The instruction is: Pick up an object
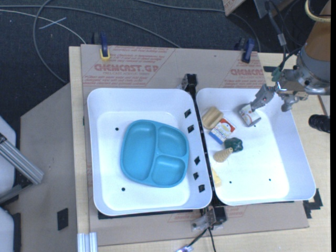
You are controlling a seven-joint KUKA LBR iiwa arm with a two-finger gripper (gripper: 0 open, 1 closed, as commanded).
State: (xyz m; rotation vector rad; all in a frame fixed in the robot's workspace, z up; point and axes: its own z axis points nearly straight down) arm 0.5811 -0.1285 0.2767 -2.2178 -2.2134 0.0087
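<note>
**A:** Where do you look for something to pick up?

**B:** Look in the right bin (294, 156), near its left wall in the middle of the frame. A small cluster lies there: a tan block (211, 116) like a bit of bread or wood, a flat packet (222, 129) with red, white and blue print just below it, a dark green lump (235, 144), and a ridged tan cone (223, 154) touching the lump. A small yellow piece (216, 180) sits lower, against the divider.

**A:** How will they handle?

**B:** You can expect all of them to be light. The block looks stiff with squared sides, so I judge it the easiest: close across its short width. The packet lies flat and probably glossy, so it may slide and give the gripper no edge. The cone tapers, so take it at the thick end or it may squirt out.

**A:** And the gripper?

**B:** Your gripper (251, 115) hangs over the upper part of the right bin, just right of the block and packet. I cannot tell its state from here, and nothing visible sits in it.

**A:** The left bin?

**B:** The left bin (100, 140) holds a blue divided plate (154, 153), smooth hard plastic, wide and shallow. You would find it too broad for an easy grasp except at its rim.
</note>
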